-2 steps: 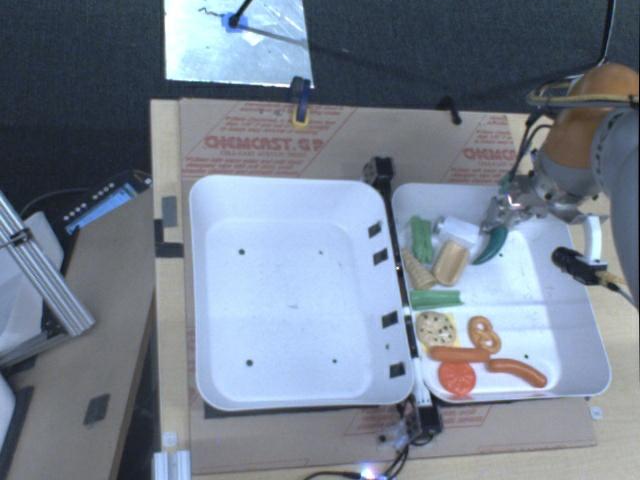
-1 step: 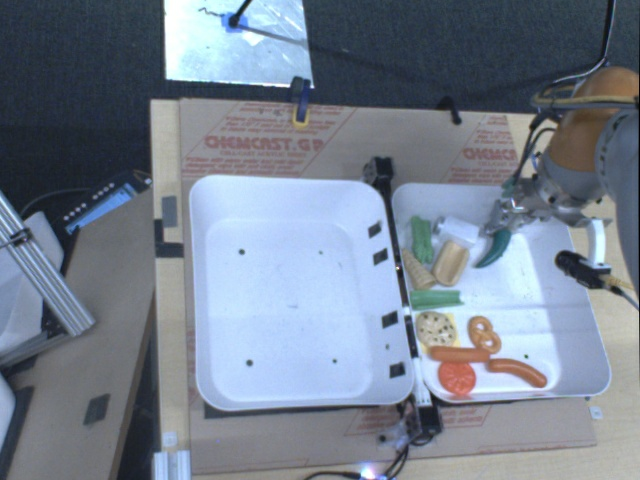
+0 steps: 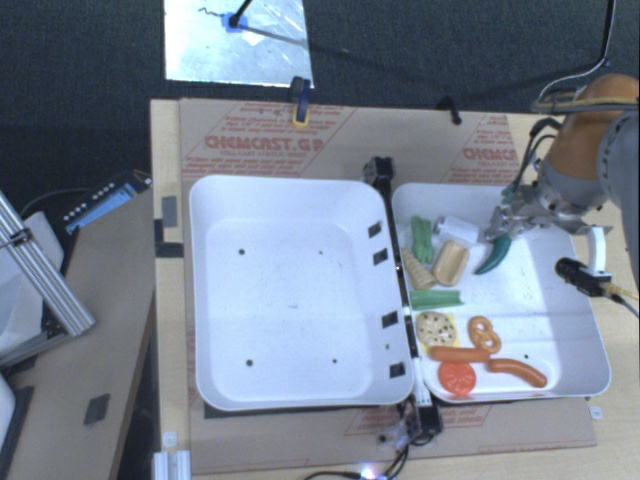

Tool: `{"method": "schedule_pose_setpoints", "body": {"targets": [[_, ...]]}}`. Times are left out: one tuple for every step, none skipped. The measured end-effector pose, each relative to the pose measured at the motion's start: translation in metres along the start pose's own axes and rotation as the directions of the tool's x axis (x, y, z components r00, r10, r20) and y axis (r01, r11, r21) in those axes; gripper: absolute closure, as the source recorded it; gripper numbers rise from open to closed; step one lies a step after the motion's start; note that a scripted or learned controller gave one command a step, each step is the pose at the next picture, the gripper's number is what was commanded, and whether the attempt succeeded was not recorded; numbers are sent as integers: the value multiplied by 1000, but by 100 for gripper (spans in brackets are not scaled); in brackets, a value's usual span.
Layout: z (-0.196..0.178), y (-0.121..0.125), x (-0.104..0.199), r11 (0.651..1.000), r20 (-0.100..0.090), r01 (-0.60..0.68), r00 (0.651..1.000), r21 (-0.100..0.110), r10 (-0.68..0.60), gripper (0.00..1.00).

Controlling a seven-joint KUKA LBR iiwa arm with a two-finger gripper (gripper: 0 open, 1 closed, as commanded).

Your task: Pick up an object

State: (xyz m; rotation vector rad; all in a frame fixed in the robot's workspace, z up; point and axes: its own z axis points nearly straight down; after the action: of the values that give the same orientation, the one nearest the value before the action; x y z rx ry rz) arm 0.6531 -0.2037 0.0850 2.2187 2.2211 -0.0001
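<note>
Dangling from pincer: teal pepper

Toy foods lie in the right bin, beside the left bin.

"CHEMCAST GP" on cardboard sheet, twice

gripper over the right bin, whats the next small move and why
Probably a slow lift straight up: the gripper seems to have a teal pepper hanging at its fingertips, above the right bin, with other toy food close alongside.
</note>
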Motion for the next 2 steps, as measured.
{"method": "schedule_pose_setpoints", "body": {"targets": [[0,2,-3,1000,0,1,1000,-2,-1,100],[-1,17,-2,1000,0,4,1000,-4,-4,100]]}}
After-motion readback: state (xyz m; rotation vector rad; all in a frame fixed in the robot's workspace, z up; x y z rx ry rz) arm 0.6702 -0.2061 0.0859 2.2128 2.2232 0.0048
